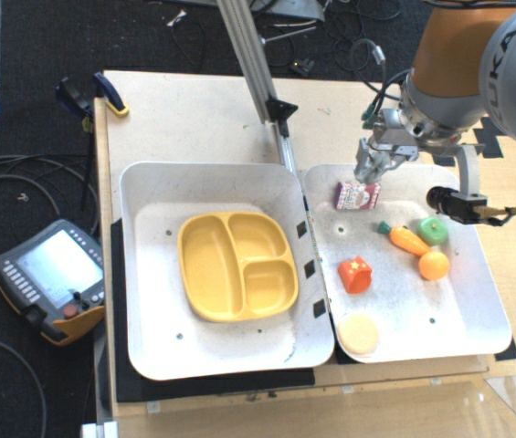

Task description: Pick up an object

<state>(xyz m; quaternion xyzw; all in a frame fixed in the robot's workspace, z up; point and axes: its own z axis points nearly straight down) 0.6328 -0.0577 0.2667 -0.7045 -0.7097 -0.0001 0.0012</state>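
Gripper hovering over the right bin's far edge, can't tell its jaw state | pink-and-white carton lying just below it, touching or not unclear | carrot, green piece, orange, red piece, pale disc sitting nearby | yellow divided tray resting in the left bin.

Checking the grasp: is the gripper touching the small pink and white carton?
Cannot tell. In the camera view the gripper overlaps the pink and white carton's top edge, hiding contact or gap.
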